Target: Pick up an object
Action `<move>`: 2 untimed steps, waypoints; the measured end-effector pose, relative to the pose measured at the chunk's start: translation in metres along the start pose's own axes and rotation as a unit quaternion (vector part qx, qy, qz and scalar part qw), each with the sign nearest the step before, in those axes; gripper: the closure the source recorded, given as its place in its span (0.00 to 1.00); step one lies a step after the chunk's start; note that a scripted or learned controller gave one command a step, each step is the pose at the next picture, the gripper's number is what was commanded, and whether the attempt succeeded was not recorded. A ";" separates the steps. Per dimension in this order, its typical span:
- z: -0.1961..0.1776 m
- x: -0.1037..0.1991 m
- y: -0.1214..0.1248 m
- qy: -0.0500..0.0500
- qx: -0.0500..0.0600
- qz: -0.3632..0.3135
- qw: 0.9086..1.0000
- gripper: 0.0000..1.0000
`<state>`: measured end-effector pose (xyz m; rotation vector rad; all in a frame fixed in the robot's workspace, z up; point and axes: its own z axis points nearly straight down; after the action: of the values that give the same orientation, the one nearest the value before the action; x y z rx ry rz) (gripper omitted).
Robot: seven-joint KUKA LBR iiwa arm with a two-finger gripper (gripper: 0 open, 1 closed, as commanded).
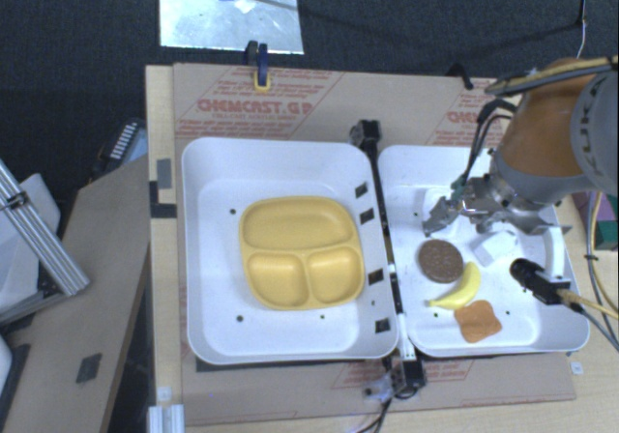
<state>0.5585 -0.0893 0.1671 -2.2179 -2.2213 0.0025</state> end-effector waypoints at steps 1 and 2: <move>0.042 -0.002 -0.002 0.000 0.000 0.000 1.000 0.00; 0.029 -0.002 -0.001 -0.001 -0.003 0.000 1.000 1.00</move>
<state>0.5576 -0.0917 0.1378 -2.2208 -2.2252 -0.0017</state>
